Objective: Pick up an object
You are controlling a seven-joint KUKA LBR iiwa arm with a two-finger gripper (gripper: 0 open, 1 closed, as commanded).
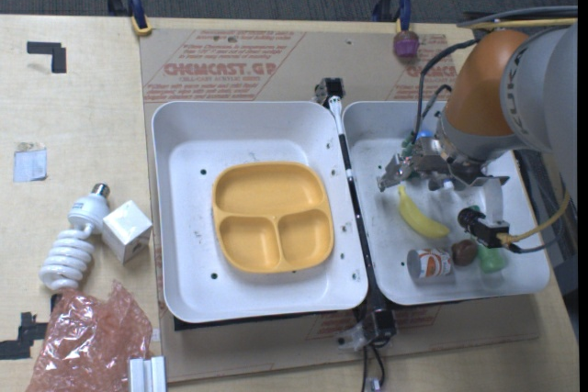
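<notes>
In the right bin (386, 128) lie a yellow banana (421, 216), a small can on its side (429, 264), a brown round object (465, 252) and a green object (493, 260). My gripper (411, 170) hangs over the bin's upper middle, just above the banana's upper end. The grey arm with its orange band (482, 92) reaches in from the right and hides the bin's far right corner. Nothing is seen held in the gripper.
The left bin (184, 142) holds a yellow divided plate (273, 216). Left of the bins, on the bench, lie a spiral light bulb (73, 243), a white cube (127, 229) and a crumpled pink bag (87, 340). Cables run along the right bin's right side.
</notes>
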